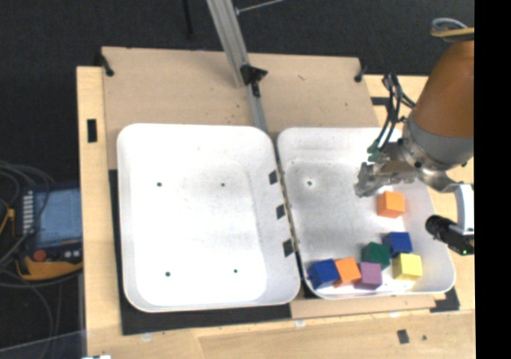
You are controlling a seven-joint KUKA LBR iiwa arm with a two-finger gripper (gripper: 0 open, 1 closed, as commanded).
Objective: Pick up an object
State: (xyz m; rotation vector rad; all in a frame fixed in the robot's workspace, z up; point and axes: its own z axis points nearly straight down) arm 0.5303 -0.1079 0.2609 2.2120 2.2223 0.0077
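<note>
Figure: A claw (pixel 374 180) poised over the right bin (pixel 319 159), with the loose blocks gathered toward the bin's near corner.

The claw sits at the end of the grey arm (pixel 447 122), which enters from the right with its orange band above the wrist; whether the claw is wide or narrow cannot be told. Just beside the claw, slightly nearer the camera and to its right, lies an orange block (pixel 390 203), apart from the others. Farther toward the camera from the claw, a cluster rests along the bin's near wall: a dark blue block (pixel 397 242), a green block (pixel 375 254), a yellow block (pixel 410 266), a purple block (pixel 371 274), a second orange block (pixel 348 270) and a blue block (pixel 323 272). Well to the claw's left stands the left bin (pixel 200 214).
</note>
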